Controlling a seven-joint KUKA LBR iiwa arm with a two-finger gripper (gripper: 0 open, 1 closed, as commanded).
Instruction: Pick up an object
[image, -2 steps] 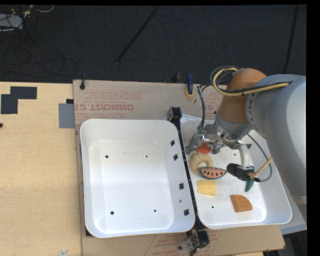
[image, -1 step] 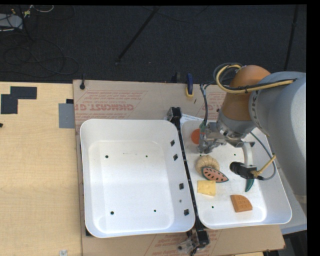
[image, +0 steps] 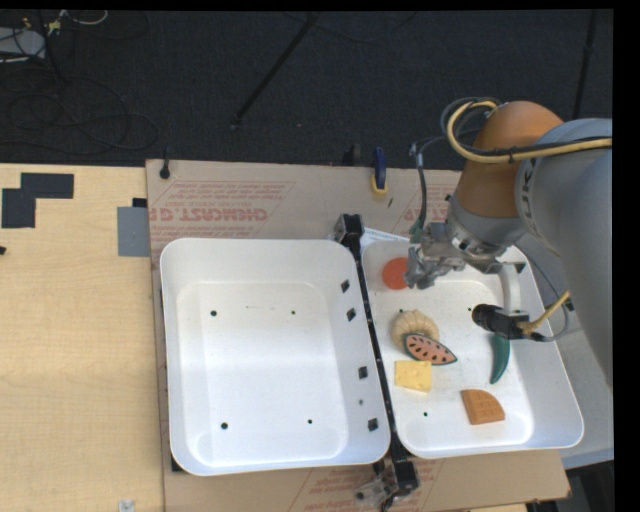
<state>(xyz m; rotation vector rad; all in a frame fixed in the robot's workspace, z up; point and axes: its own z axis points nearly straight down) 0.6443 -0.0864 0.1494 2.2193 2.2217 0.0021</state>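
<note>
My gripper (image: 424, 272) hangs low over the far left corner of the right bin (image: 560, 425). Just to its left lies a red round object (image: 396, 272), touching or nearly touching the gripper. Nearer the front of the same bin lie a beige round piece (image: 414, 323), a watermelon slice (image: 431, 349), a yellow block (image: 413, 376), an orange wedge (image: 482, 407) and a green pepper (image: 499, 360).
The left bin (image: 180, 300) stands beside the right one, with a black divider strip (image: 365, 340) between them. The grey arm (image: 560, 190) with its orange band reaches in from the right, above the right bin's far side.
</note>
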